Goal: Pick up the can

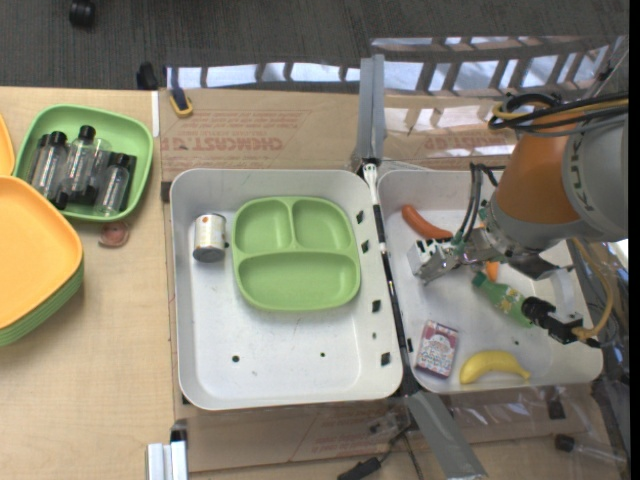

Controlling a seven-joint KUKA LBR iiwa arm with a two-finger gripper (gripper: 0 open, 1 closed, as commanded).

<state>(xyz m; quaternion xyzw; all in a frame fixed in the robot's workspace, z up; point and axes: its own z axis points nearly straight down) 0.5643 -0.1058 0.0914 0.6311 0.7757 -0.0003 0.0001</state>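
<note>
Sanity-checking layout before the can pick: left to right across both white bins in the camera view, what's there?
Small silver metal can → green three-compartment plastic plate → red-and-white flat packet → yellow banana. Skipped, overlapping in order: orange-red sausage-shaped piece, gripper, green plastic bottle.

A single camera sits high above the desk [90,398], looking down at a slant, far enough back to take in the left bin [290,363] and the right bin [470,318] together, with carpeted floor [300,18] along the top edge. The arm [560,183] reaches in from the right.
</note>
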